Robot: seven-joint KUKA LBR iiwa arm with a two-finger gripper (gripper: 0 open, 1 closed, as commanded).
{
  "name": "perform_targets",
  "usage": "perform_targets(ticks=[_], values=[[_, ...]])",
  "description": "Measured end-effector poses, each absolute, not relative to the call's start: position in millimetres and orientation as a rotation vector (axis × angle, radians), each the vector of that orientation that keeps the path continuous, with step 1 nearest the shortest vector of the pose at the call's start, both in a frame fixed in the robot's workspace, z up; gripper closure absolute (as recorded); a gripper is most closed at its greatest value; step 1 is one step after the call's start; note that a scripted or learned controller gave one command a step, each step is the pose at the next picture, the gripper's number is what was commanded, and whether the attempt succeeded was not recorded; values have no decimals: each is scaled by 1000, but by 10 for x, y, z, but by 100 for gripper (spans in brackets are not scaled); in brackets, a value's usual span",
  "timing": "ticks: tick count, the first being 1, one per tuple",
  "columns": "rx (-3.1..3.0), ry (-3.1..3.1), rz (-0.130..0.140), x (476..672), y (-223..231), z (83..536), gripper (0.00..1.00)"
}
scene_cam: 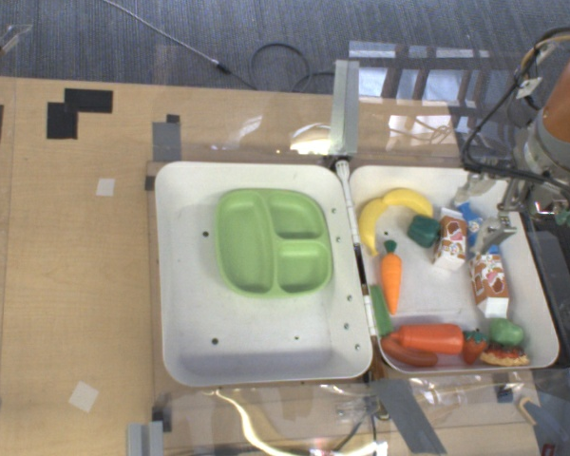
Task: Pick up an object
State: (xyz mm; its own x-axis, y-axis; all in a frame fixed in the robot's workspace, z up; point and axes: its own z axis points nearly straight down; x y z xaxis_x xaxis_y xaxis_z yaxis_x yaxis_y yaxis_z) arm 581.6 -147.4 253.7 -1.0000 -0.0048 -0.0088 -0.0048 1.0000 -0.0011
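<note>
Table point(66, 255): light wood, bearing two shallow white bins side by side.

Left bin point(185, 350): one green divided plate point(273, 242), lying flat near the bin's middle.

Right bin point(427, 293): mixed toy foods. By the left wall, a yellow banana point(388, 209) curves toward the far edge, with an orange carrot point(390, 279) just beside it, pointing to the near edge. A dark green block point(423, 230) touches the banana's tip. Next, a small carton point(450, 239), upright; a second carton point(490, 283) stands near the right wall. Along the near edge: a red sausage point(432, 338), then a green vegetable point(505, 332) in the near right corner.

Pincer point(491, 234): hangs low over the far right part of the right bin, between the two cartons; its opening cannot be told, and nothing is seen in it.

Step in hand, by judgement: approach, no object yet lifted. The next move calls for descending squarely on one carton and closing without knocking its neighbour.
</note>
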Motion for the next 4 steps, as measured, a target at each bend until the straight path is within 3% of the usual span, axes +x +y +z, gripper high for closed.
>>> perform_targets(ticks=[1, 2, 3, 4], values=[[-14, 3112, -12, 5766, -2008, 1255, 0], [74, 3119, -2, 5725, -1380, 918, 0], [176, 3122, 0, 5743, -935, 902, 0], [77, 3127, -1, 6065, -933, 894, 0]])
